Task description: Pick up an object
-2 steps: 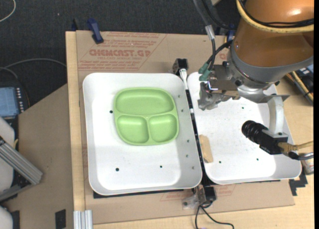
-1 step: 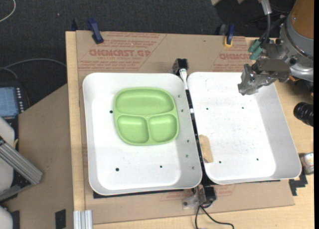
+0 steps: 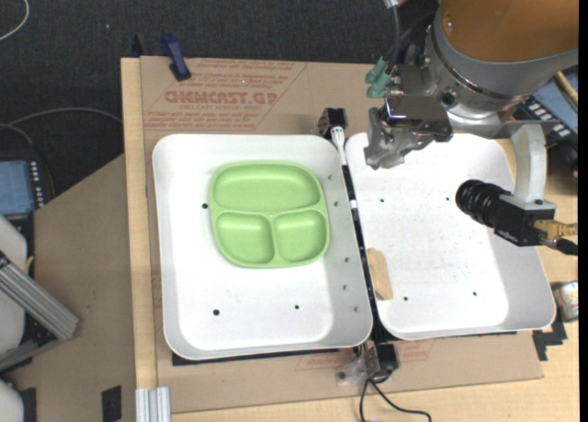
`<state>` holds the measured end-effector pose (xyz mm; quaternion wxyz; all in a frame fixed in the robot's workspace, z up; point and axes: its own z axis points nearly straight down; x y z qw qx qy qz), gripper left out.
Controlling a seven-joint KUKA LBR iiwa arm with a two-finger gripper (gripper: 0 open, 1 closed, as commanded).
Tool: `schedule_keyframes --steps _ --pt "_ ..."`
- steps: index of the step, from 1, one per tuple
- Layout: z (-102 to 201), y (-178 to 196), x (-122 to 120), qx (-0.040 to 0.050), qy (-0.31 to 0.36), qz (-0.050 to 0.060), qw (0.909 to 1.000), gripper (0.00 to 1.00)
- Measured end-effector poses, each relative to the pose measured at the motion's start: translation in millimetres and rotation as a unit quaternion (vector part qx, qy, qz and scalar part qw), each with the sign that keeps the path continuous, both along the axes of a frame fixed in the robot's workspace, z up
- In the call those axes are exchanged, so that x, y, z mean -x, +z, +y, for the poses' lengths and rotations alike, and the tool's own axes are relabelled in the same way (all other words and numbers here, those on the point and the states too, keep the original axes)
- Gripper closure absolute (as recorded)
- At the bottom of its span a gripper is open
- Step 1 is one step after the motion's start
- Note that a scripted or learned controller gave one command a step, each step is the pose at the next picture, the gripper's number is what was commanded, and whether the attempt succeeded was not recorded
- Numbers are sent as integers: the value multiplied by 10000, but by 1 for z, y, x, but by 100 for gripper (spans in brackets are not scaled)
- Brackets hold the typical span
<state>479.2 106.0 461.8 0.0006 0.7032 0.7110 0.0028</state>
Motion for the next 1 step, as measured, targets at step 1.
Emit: schedule_keyframes --steps 1 --pt "-12 -6 0 18 -65 36 10000 100"
